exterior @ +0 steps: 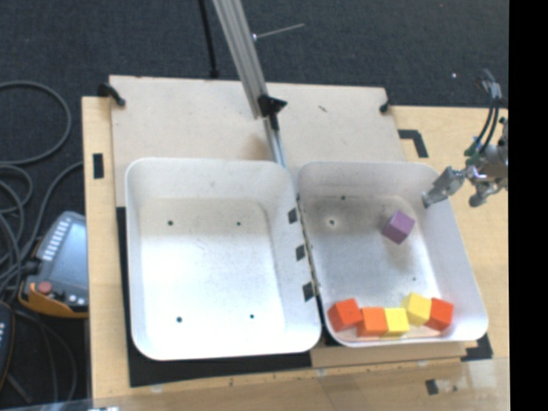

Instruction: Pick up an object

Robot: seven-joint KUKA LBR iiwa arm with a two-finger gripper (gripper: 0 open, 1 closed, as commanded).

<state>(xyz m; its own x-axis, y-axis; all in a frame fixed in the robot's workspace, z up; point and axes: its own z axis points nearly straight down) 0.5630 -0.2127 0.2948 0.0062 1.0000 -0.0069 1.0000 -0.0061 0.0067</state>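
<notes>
Dark carpet surrounds a pale wooden bench that carries two shallow white bins side by side, with loose black cables and a handheld pendant on the floor to the bench's left. A slanted aluminium post rises from behind the bins, meeting the bench near the seam between them.

In the camera view, the right bin holds all the blocks. A purple cube sits alone in its upper middle part, tilted so that one corner points down. Along the right bin's near wall lies a row of five blocks, touching or nearly so: an orange-red block, an orange block, a yellow block, a second yellow block and a second orange-red block.

The left bin shows a speckled floor with a few dark dots.

The gripper hangs over the right bin's far right rim, above and right of the purple cube and apart from it. Whether it is parted or closed cannot be told.
</notes>
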